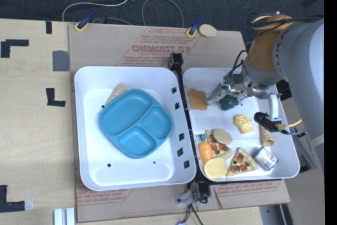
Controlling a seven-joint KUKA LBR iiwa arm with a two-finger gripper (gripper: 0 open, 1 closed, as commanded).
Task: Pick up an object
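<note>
Gripper [224,93] of the grey arm sits low in the right white bin [208,75], and I cannot tell how it is set. Touching its tip on the far-from-divider side lies a small dark green rounded toy [228,103]; too compact to show any long axis or heading.
</note>
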